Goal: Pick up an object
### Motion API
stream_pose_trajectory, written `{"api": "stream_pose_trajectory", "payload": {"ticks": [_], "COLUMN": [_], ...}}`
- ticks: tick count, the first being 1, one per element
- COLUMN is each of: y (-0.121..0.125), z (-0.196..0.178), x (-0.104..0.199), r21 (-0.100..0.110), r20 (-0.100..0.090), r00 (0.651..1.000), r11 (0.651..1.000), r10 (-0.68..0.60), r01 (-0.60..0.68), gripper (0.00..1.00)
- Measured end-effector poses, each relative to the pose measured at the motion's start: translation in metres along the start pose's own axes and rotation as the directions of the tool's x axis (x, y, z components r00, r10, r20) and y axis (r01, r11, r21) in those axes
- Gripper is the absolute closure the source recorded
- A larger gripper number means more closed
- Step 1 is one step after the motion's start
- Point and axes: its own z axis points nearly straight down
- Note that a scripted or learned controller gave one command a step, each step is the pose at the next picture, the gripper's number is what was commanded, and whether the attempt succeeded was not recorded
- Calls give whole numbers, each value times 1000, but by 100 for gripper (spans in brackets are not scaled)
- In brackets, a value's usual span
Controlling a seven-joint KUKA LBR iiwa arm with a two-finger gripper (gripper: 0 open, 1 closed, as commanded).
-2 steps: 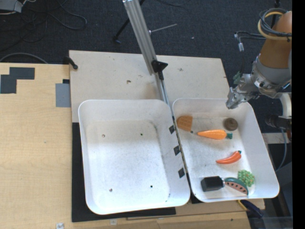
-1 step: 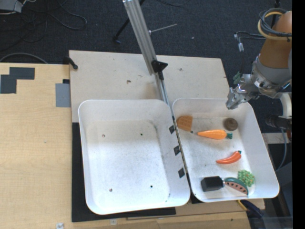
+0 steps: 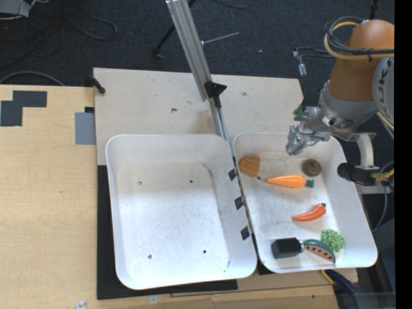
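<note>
Your pincer (image 3: 297, 143) hangs over the right bin (image 3: 360, 234); you cannot tell its state. The carrot (image 3: 287, 181) lies just below it, a brown ball (image 3: 312, 167) beside. The bins sit on a pale bench (image 3: 154, 102), with dark carpet (image 3: 257, 18) beyond.

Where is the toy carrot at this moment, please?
In the camera view the carrot lies in the upper half of the right bin, between the tan wedge on its left and the brown round piece on its upper right.
</note>
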Motion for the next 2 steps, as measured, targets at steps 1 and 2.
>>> {"api": "stream_pose_trajectory", "payload": {"ticks": [1,2], "y": [-20,-45], "z": [-8,-1], "x": [53,91], "r21": [0,3], "r20": [-1,0], "r00": [1000,1000], "r11": [1000,1000], "r10": [0,2], "r01": [0,-2], "gripper": [100,100]}}
